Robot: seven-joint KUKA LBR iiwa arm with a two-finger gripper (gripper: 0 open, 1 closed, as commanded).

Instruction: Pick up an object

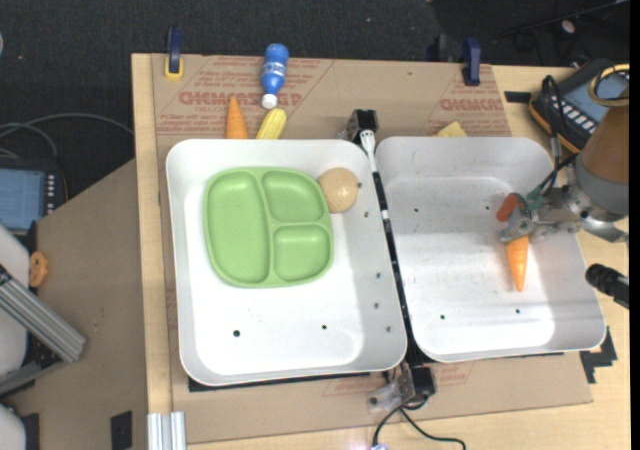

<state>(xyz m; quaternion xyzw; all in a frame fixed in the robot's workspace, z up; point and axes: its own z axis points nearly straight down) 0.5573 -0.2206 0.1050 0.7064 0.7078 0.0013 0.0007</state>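
Progress looks early: nothing is lifted. The left bin (200, 338) holds a green tray (267, 226) with a tan ball (339, 188) at its 2 o'clock. In the right bin (450, 328) the carrot (517, 261) lies flat, the gripper (527, 218) low at its 12 o'clock; its opening can't be told.

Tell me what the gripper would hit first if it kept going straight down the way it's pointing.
Most likely the toy carrot in the right bin: the gripper hangs right over its top end, beside a small red object. Height above the carrot is unclear from this slanted view.
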